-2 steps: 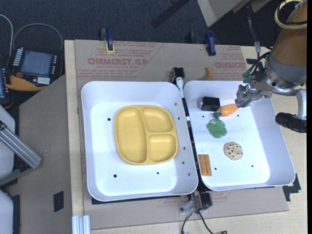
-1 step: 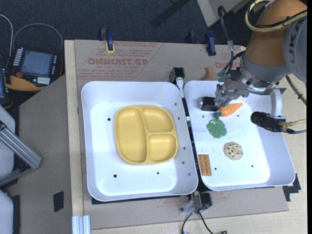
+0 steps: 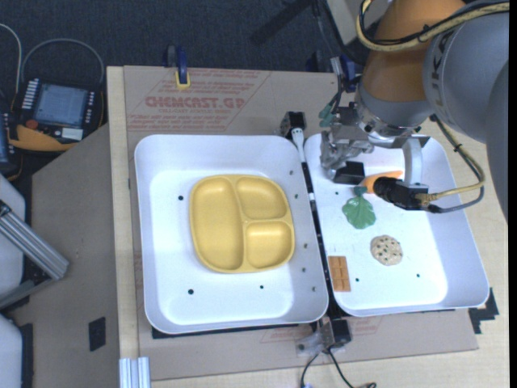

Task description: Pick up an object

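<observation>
– Bench from above, at a slant: what did you see on your feed?

– Two shallow white bins side by side. Left bin [image 3: 161,217] held a yellow divided plate [image 3: 241,221]. Right bin [image 3: 452,249] held the small stuff: a green lumpy piece [image 3: 358,212] near the middle, a round cookie [image 3: 387,250] just below it, and an orange piece [image 3: 380,179] just above, partly hidden by gripper hardware. A tan card [image 3: 338,272] lay by that bin's left wall. The arm [image 3: 420,47] reached in from the right, w/ the gripper [image 3: 346,162] low over the top-left part of the right bin, near the orange piece.

– Gripper open or closed?

– Couldn't tell; the wrist blocked my view. I saw nothing held in it.

– Which item would you have gone for, and how would it handle?

– Green piece, I reckoned. It looked like light toy food, prob. plastic or rubber, not fragile, maybe a bit slick. It sat apart from the walls and the other bits, so there was room on both sides. I'd have pinched it across its narrower middle, straight down. The cookie looked flat and low, so harder to grip w/o scraping the bin floor. The card looked flatter yet and sat too near the wall. The plate looked stiff and far too wide except at its rim.
</observation>
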`<state>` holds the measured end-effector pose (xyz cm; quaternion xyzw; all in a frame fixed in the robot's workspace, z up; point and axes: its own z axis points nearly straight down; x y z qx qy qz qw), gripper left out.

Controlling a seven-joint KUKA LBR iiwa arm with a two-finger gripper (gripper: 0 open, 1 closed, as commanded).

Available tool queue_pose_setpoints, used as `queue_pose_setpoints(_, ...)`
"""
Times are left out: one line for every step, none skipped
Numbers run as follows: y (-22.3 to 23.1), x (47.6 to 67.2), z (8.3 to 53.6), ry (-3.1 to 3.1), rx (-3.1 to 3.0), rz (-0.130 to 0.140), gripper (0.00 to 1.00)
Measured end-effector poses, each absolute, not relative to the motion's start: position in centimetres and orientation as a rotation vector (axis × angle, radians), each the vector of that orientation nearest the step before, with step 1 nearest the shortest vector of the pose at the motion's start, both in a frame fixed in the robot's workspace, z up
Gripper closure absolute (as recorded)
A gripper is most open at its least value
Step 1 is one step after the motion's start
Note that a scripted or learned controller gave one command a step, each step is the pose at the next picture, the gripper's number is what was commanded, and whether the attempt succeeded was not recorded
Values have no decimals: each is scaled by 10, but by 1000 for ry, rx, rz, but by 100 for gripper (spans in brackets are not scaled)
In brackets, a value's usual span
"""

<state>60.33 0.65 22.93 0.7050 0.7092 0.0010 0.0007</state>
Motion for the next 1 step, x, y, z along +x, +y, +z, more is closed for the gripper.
queue_pose_setpoints(56,618,238,2227,2214,5,100)
